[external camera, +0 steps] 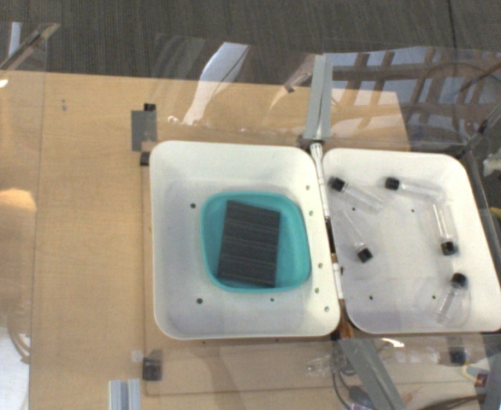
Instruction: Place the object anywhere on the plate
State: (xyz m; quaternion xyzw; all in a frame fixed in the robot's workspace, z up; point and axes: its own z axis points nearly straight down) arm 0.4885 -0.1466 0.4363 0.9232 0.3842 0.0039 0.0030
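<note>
Bright, even overhead light, pale glare streaks on the clear panels (225, 67), soft shadows, mild overall softness.

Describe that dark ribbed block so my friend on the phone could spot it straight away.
Find the two white bins side by side and take the left bin. In its middle sits a teal plate, and the dark ribbed block lies flat on it. It is a charcoal rectangle with fine ridges, unlike the clear black-capped tubes scattered in the right bin.
</note>
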